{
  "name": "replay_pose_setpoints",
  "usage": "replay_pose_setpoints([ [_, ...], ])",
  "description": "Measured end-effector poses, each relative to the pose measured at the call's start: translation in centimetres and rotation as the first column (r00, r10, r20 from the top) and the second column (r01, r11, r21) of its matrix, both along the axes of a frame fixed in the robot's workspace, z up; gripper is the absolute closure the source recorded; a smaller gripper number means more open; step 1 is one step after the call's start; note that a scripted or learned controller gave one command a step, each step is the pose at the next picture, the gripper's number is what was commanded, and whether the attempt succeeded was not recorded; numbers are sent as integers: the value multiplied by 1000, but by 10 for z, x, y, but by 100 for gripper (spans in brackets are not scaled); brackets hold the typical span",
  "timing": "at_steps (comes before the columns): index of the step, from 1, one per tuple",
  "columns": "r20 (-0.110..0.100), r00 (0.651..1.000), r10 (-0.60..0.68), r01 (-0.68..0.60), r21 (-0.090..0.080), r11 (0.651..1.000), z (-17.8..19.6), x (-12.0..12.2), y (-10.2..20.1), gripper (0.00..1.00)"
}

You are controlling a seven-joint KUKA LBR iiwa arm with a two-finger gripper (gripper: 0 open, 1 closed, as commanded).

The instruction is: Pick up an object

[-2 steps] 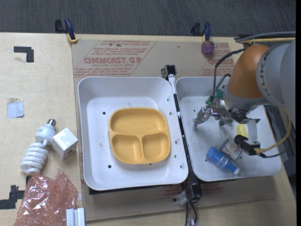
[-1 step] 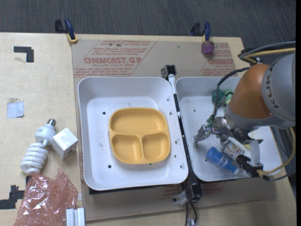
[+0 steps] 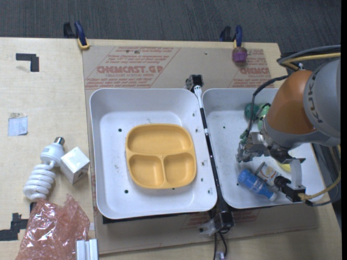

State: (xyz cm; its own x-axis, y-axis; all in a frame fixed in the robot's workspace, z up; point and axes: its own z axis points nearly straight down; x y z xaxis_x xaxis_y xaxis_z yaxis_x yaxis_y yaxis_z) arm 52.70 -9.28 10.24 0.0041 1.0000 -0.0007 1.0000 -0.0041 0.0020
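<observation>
One yellow divided tray [image 3: 161,155] fills the left bin [image 3: 103,145].

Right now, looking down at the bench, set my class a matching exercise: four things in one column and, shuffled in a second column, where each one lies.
Things
1. yellow divided plate
2. blue bottle
3. spiral light bulb
4. purple object

Places
A. on the bench to the left of both bins
B. in the left bin
C. on the board beyond the bins, by a clamp
D. in the right bin, near the arm

Pairs: 1-B, 2-D, 3-A, 4-C
</observation>
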Motion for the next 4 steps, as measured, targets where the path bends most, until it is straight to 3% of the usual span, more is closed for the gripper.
replay_pose_setpoints([
  [1, 0, 1000, 0, 0, 0, 1000, 0, 0, 0, 0],
  [2, -2, 1000, 2, -2, 1, 1000, -10, -50, -10, 0],
  [3, 1, 1000, 0, 0, 0, 1000, 0, -48, -11, 100],
  [4, 0, 1000, 5, -5, 0, 1000, 90, -44, 65, 100],
])
